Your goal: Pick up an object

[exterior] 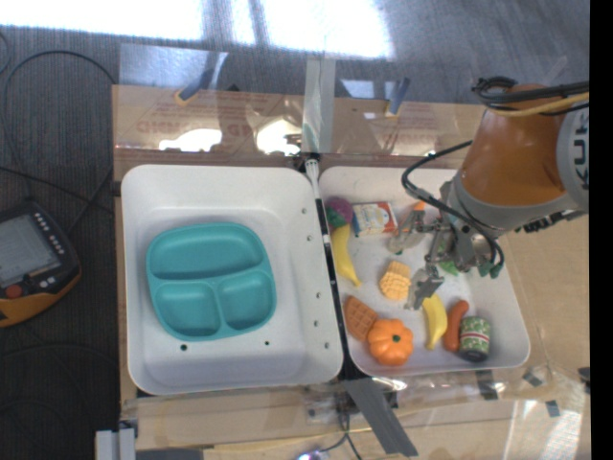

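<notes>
Your tool [422, 281] hangs low in the right bin [512, 348], just beside the corn cob [395, 281]; whether it's apart or together, you cannot tell. A small banana [435, 321] lies just below it.

Floor [57, 94]: dark grey carpet. A bright patch of light [192, 3] falls across it along the top edge, crossed by slanted shadow streaks. Black cables [43, 175] loop over the carpet at left. A handheld control pendant [29, 257], grey screen with orange trim, lies on the floor at far left. Bench [220, 123]: pale wood surface, glossy, catching glare near its top edge.
</notes>
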You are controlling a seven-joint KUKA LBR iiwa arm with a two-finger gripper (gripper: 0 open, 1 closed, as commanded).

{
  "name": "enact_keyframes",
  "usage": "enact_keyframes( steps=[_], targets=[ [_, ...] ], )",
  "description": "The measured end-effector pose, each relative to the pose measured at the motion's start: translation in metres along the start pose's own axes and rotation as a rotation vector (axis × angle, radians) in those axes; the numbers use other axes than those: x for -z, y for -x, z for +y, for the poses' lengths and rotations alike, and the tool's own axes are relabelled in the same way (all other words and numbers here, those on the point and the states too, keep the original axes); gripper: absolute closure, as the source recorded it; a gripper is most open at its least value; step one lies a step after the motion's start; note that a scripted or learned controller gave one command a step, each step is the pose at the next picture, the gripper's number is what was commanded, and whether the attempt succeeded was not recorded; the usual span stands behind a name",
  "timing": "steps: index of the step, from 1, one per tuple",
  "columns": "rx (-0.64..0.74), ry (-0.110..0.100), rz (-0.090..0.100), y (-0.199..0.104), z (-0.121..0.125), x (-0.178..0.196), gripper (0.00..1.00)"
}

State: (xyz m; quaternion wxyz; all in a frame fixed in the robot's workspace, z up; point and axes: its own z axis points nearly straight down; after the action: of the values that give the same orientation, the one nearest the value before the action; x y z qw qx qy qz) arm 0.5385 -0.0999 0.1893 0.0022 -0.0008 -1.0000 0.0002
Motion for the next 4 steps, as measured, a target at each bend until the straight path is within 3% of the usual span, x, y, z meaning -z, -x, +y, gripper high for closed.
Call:
enact_keyframes(
  steps=[1, 2, 3, 4],
  targets=[
    [-0.048, 0.000, -0.012, 0.004, -0.017, -0.100, 0.00],
    [-0.047, -0.004, -0.013, 0.006, -0.017, -0.093, 1.00],
    [-0.047, -0.003, -0.013, 0.006, -0.017, -0.093, 0.00],
    [-0.047, -0.005, -0.009, 0.006, -0.016, -0.087, 1.00]
  ],
)
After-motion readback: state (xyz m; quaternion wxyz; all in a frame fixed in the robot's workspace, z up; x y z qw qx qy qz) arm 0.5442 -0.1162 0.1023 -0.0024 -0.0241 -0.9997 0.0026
